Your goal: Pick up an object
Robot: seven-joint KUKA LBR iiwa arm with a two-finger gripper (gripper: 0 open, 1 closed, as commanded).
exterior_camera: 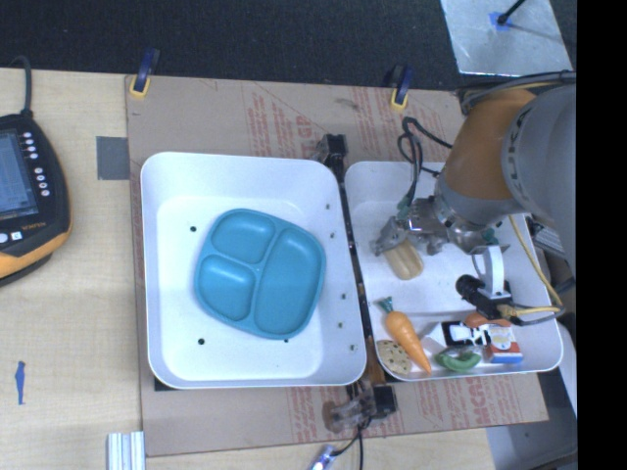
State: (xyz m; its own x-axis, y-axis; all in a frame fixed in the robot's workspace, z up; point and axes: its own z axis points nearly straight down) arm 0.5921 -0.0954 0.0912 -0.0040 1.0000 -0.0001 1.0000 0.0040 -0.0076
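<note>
Over the right bin (431, 306), the grey arm (509, 160) with its orange band reaches in from the right side of the camera view and bends down toward the bin's near-centre. Its hand (407, 231) hangs low over the white floor, in the upper left part of that bin. Whether the hand is open or closed cannot be made out from this slant.

Just below the hand, touching it or very nearly so, lies a tan lump (404, 260), short and rounded, tilted on the bin floor. I cannot tell whether the hand grips it.

Along the bin's lower edge sits a cluster of small things. An orange carrot (409, 341) with a green top lies at a slant, its tip resting over a round speckled cracker (389, 359). To the right of those are a green curved piece (458, 361), a small black-and-white item (466, 335) just above it, and a red, white and blue piece (504, 347) near the bin's lower right corner.

The left bin (167, 199) holds a blue divided plate (261, 273), lying flat near its middle with three compartments facing up.

Both bins rest on a brown cardboard sheet (245, 116) held by two blue clamps (144, 70) at its far edge. On the wooden counter (59, 360) to the left lies a black and orange control pendant (24, 199).
</note>
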